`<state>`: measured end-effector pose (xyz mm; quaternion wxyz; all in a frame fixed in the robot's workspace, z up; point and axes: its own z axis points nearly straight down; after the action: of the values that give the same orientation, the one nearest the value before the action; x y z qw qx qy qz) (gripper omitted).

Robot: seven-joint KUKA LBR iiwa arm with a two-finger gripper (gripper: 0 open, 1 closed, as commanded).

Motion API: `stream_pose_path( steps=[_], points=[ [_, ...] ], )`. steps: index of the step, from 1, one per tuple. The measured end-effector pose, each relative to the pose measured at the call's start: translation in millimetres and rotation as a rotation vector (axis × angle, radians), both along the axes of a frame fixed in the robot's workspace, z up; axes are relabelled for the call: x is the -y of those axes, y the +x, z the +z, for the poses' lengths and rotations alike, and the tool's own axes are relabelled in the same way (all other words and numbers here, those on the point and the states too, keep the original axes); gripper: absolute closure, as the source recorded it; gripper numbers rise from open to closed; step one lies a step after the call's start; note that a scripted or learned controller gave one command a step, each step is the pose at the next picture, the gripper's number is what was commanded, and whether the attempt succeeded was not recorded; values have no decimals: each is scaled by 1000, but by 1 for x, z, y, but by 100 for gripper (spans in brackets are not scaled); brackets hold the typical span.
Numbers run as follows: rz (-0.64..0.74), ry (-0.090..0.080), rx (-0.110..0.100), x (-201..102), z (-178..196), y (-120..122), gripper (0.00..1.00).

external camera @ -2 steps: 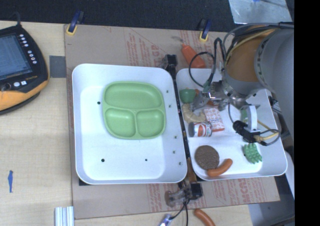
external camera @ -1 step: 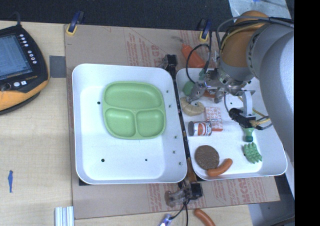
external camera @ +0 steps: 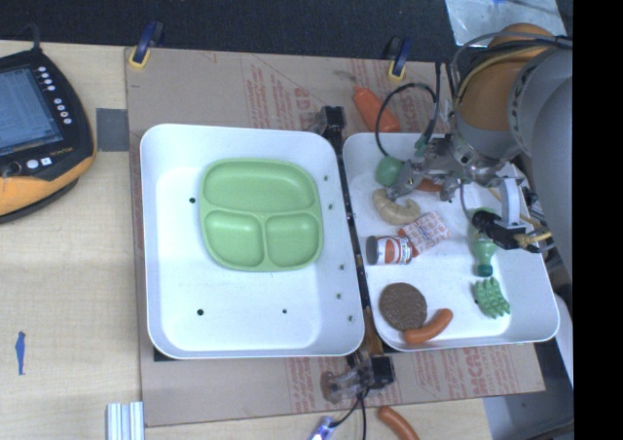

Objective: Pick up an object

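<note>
The right bin (external camera: 526,326) holds several toy foods. A green round piece (external camera: 389,171) and a tan curved piece (external camera: 396,205) lie at its far left. Below them are a red-and-white packet (external camera: 424,231), a small red-labelled can (external camera: 391,251) on its side, a brown round cookie (external camera: 402,305) and an orange sausage (external camera: 428,329). A green bottle (external camera: 484,249) and a green leafy piece (external camera: 493,298) lie at the right. My gripper (external camera: 426,175) hangs low over the bin's far part, just right of the green round piece and above the tan one.
The left bin (external camera: 165,321) holds a green divided plate (external camera: 261,212). An orange carrot (external camera: 374,109) lies outside, behind the right bin, and another sausage (external camera: 399,421) lies in front. A teach pendant (external camera: 34,131) sits at the far left. The arm's bulk covers the right bin's far right corner.
</note>
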<state>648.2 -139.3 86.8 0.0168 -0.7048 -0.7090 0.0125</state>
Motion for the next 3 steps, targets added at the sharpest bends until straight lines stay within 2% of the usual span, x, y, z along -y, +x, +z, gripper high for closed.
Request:
stream_pose_path(
  steps=[1,2,3],
  points=[
    [-2,-2,-3,-20,1,0,0],
    [0,-7,36,-35,5,-101,0],
    [0,-7,37,-13,5,-105,0]
  ],
)
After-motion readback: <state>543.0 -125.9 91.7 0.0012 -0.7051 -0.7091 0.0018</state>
